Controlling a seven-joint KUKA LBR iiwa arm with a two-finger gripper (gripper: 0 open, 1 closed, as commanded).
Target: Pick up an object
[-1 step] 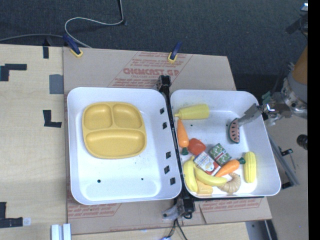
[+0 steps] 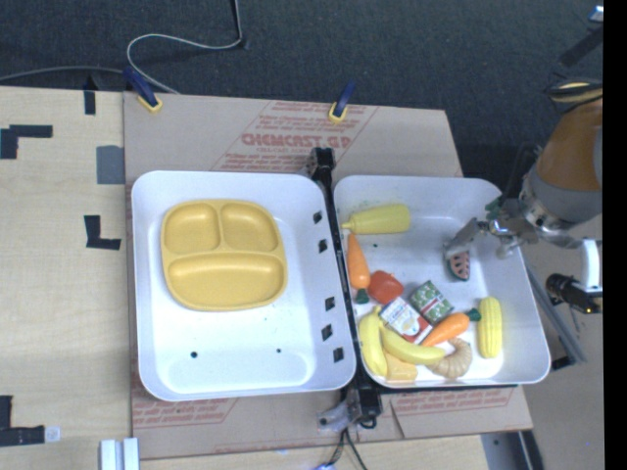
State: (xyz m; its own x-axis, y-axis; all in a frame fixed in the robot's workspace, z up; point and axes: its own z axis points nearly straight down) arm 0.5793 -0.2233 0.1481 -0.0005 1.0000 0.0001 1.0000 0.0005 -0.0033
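Observation:
My gripper (image 2: pixel 487 241) hangs over the upper right part of the right bin (image 2: pixel 431 196), open, with nothing between its fingers. A small watermelon slice (image 2: pixel 458 263) lies on the bin floor just below the left fingertip (image 2: pixel 461 238); I cannot tell if they touch. Further left are a yellow squash (image 2: pixel 378 219), a carrot (image 2: pixel 358 259) and a red pepper (image 2: pixel 385 286). Along the front of the bin are a green box (image 2: pixel 429 300), a red and white box (image 2: pixel 400 316), bananas (image 2: pixel 397 346), a second carrot (image 2: pixel 448 328), a corn cob (image 2: pixel 489 326) and a tan pastry (image 2: pixel 454 361).
The left bin (image 2: pixel 157 351) holds a yellow divided plate (image 2: pixel 223 254). A black divider (image 2: pixel 331 262) runs between the bins. The grey arm with its orange band (image 2: pixel 573 160) comes in from the right over the bin's rim. Cardboard lies under both bins.

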